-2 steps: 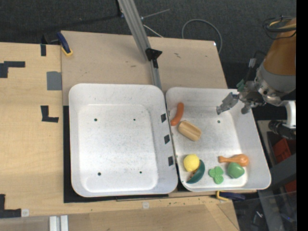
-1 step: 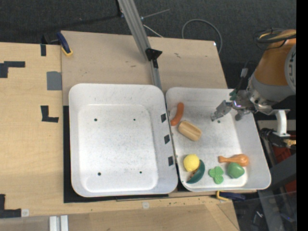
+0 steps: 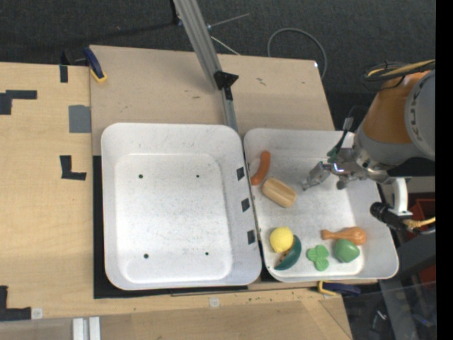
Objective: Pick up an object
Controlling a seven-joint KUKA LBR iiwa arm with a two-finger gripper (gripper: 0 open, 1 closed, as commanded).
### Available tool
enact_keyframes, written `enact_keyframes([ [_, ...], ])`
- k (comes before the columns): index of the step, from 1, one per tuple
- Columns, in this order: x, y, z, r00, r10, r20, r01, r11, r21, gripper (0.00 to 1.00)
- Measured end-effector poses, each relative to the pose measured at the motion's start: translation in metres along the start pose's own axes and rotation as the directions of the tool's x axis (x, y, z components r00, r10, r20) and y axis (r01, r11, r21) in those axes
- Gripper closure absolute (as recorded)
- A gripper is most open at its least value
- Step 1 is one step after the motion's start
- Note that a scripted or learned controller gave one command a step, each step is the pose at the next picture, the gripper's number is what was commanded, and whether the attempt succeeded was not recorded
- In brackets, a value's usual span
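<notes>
The right bin (image 3: pixel 297 142) is crowded along its left and near edges; its far-right corner lies open.

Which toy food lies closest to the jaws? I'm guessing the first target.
The tan bread roll, left of the gripper; the others lie farther off.

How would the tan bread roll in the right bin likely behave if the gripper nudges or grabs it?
The bread roll looks cylindrical and lies on its side, so it could roll when nudged. It seems a rigid toy, probably light. Its smooth rounded sides might slip from the gripper.
</notes>
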State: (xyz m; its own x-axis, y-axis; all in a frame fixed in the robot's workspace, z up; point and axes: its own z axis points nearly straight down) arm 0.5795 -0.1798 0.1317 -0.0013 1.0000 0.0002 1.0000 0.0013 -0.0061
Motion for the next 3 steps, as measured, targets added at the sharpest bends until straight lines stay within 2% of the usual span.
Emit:
enact_keyframes([
  [1,0.0,0.001,-0.013,1.0,-0.001,0.0,0.001,1.0,-0.004,1.0],
  [3,0.002,0.007,-0.099,1.0,0.0,0.002,0.0,1.0,-0.01,1.0],
])
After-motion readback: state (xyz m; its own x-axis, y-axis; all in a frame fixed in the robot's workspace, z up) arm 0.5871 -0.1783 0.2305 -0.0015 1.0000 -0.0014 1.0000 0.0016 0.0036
